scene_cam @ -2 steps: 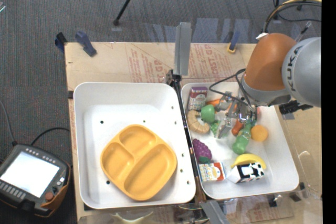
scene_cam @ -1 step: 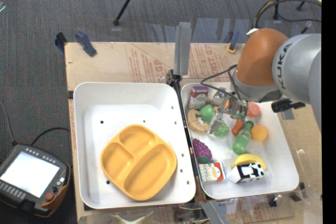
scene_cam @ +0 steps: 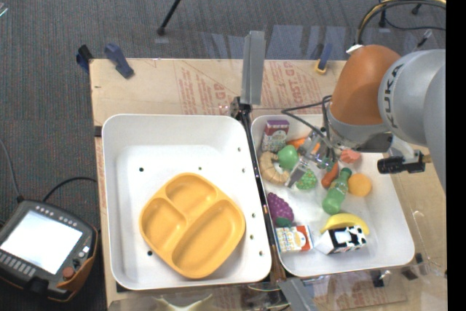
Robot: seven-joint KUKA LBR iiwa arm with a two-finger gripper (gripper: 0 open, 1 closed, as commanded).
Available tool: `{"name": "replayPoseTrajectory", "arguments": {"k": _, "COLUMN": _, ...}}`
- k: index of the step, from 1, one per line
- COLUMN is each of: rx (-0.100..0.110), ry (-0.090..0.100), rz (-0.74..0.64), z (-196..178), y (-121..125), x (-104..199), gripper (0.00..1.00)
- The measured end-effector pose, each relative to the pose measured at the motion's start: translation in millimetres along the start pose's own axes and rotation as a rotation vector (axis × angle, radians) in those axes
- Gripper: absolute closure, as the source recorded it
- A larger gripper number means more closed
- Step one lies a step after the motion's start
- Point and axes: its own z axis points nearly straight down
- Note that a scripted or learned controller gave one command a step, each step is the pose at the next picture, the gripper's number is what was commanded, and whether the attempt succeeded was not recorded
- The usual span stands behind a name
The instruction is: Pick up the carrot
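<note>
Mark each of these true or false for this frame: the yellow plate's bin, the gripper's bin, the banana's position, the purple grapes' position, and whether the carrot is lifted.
1. The yellow divided plate lies in the left bin. True.
2. The gripper is over the left bin. False: it is over the right bin, among the toy foods.
3. The banana lies beside the black-and-white cow toy. True.
4. The purple grapes sit at the right bin's far right edge. False: they lie near its left wall.
5. The carrot has been lifted clear of the bin. False: it lies in the right bin next to the green bottle.
</note>
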Motion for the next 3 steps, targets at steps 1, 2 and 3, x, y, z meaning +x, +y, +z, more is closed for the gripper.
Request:
{"name": "replayPoseTrajectory", "arguments": {"k": 1, "rx": -0.001, "ry": -0.001, "rz": 0.117, "z": -0.2, "y": 26.0, "x": 7.5, "gripper": 0.0}}
{"name": "replayPoseTrajectory", "arguments": {"k": 2, "rx": 0.001, "ry": 0.0, "rz": 0.233, "z": 0.1, "y": -33.8, "x": 42.6, "gripper": 0.0}}
{"name": "replayPoseTrajectory", "arguments": {"k": 3, "rx": 0.001, "ry": 0.0, "rz": 0.787, "z": 0.2, "y": -58.9, "x": -15.6, "gripper": 0.0}}
